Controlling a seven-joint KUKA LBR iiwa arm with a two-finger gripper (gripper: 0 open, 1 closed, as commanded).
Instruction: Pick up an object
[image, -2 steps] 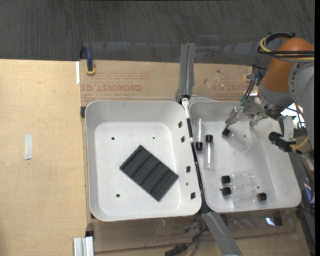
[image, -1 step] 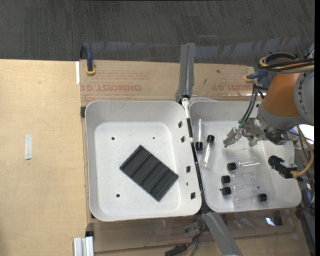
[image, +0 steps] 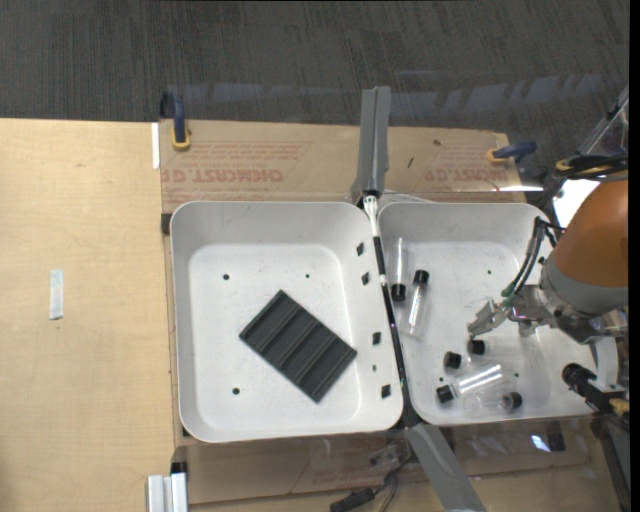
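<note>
The right bin holds several clear vials with black caps. One vial lies along its left wall and a second vial lies beside it. A third vial and another vial lie near the front wall. Two loose black caps sit between them. My gripper is low over the right bin's middle right, just above the nearer black cap. The grey arm with its orange band reaches in from the right.
The left bin holds a dark ribbed rectangular slab, lying diagonally at its centre. A grey divider post stands behind the seam between the bins. Cardboard lines the bench behind them.
</note>
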